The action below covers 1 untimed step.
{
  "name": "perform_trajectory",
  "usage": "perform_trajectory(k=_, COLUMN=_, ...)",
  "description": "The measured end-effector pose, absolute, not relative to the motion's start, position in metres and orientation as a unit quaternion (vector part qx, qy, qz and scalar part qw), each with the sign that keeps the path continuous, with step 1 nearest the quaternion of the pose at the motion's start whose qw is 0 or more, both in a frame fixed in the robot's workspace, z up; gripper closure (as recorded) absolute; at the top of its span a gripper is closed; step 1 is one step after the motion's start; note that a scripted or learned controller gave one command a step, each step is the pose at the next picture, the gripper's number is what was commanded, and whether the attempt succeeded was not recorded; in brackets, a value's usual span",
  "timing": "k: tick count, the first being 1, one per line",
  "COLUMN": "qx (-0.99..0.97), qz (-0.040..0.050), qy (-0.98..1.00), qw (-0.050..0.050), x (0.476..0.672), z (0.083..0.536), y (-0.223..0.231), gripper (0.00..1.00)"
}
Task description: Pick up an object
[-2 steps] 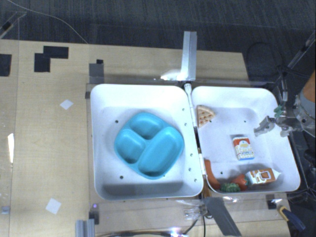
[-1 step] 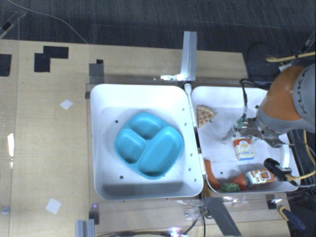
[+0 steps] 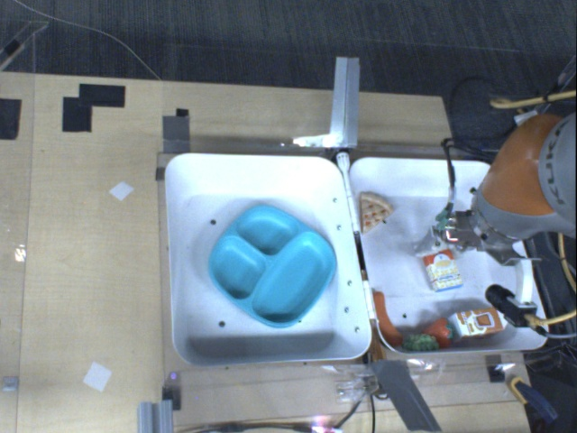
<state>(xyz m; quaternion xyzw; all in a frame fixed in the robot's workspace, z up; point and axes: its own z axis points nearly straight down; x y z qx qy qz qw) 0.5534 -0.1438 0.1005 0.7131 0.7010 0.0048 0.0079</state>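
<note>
A pale wooden bench (image 3: 81, 269) stands against dark carpet, with a few black squares marked on its far left corner. On it sit two shallow white bins side by side. The left bin (image 3: 194, 206) holds a blue divided plate (image 3: 272, 264) with three compartments, lying flat near the middle. Across the divider, the right bin (image 3: 401, 260) has a pizza slice toy (image 3: 374, 211) near its upper left corner, a small white and orange carton (image 3: 443, 270) in the middle, and along the near wall an orange carrot-like piece (image 3: 384, 317), a green vegetable (image 3: 419, 340), a red item (image 3: 439, 330) and a second small carton (image 3: 476, 322). The gripper (image 3: 448, 230) hangs just above the middle carton, reaching in from the right under the orange-banded arm (image 3: 527, 174). I cannot tell how its hand stands, and nothing is visibly held.
</note>
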Motion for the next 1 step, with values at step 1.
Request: perform_trajectory(k=1, qx=0.733, qz=0.0018, qy=0.680, qw=0.002, x=0.5698, z=0.2036, y=-0.0829, gripper=1.00)
